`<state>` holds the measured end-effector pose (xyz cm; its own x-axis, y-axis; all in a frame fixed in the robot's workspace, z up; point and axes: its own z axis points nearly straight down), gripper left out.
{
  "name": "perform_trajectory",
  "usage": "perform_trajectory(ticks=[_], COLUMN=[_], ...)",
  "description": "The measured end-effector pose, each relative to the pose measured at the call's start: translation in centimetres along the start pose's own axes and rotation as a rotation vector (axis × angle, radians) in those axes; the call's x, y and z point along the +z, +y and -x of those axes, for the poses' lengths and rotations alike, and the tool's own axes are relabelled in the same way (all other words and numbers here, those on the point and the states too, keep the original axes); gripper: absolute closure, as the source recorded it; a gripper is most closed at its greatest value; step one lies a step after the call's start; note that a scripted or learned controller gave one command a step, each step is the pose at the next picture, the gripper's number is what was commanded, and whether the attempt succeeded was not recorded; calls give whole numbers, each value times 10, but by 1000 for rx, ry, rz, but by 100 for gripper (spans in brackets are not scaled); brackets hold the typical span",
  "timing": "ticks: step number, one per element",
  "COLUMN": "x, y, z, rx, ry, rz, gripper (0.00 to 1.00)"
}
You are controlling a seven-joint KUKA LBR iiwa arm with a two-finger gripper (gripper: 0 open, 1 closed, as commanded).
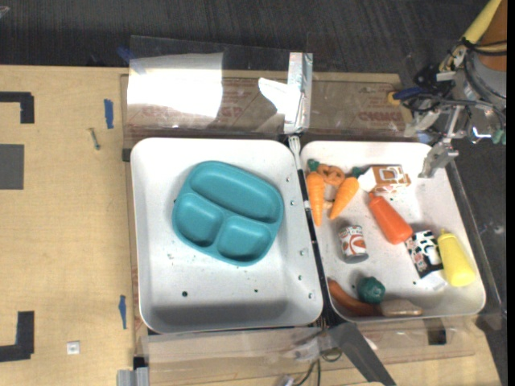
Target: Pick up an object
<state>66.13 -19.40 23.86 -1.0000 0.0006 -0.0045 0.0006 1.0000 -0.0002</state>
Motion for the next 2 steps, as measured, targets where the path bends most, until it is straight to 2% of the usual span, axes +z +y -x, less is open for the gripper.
perform_trajectory(ticks=[1, 2], x=[112, 150], y=[-7, 30], z=[-30, -87], rx=[-89, -117], ry=[-15, -3], rz=[-5, -1], gripper=[0, 0])
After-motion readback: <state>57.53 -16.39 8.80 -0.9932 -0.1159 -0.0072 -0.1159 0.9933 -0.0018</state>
